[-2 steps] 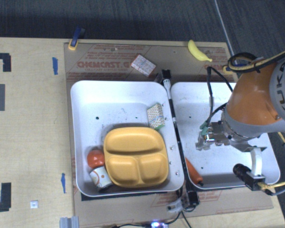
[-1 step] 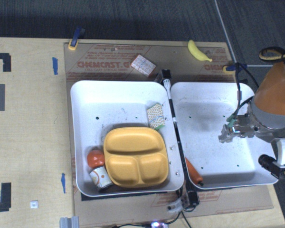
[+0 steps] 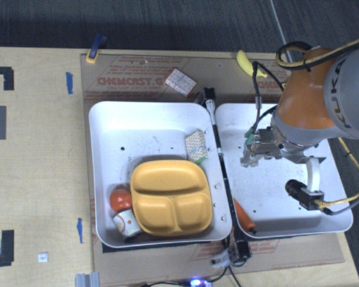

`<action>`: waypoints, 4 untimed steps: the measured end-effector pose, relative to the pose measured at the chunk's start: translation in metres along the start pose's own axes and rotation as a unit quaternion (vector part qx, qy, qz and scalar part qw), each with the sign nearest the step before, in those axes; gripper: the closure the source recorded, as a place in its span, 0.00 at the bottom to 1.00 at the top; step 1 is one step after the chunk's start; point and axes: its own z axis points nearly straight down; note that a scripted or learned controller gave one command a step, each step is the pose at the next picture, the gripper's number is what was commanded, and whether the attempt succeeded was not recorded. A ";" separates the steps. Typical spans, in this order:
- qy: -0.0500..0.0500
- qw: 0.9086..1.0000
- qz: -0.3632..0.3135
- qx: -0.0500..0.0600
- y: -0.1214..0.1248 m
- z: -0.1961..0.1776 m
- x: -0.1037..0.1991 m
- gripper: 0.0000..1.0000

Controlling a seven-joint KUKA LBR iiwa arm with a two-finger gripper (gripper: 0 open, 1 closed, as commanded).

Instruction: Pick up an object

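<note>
the carrot [image 3: 243, 216] lies at the right bin's [image 3: 341, 223] seven o'clock corner, against the wall. the pincer [image 3: 250, 156] hovers near ten o'clock, well apart; whether it is released or clenched i cannot tell. the wall could block a grip. the left bin [image 3: 99, 160] holds a yellow tray [image 3: 170, 196], packet [image 3: 196, 145] and tomato [image 3: 119, 199].
</note>
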 end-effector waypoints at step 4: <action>-0.001 1.000 0.001 0.000 -0.038 0.000 -0.054 1.00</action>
